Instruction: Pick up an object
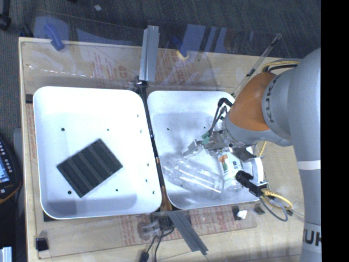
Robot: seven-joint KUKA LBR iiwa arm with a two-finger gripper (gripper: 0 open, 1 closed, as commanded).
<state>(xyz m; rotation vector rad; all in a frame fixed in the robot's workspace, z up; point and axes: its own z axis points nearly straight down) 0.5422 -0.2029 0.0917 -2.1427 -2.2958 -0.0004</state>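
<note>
Two white bins (90,100), one dark ridged slab (89,167), one clear bottle (192,176), one small white bottle (229,167)

Ridged pad (89,167) in left bin (49,100); bottles (193,174) (two) in right bin (163,105).

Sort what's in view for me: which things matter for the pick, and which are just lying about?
For the pick:
gripper
clear plastic bottle
small white bottle
right bin

Lying about:
dark ribbed pad
left bin

Your grey arm (297,108) reaches in from the right, its orange band (252,103) above the wrist. Your gripper (210,142) points down-left.
</note>
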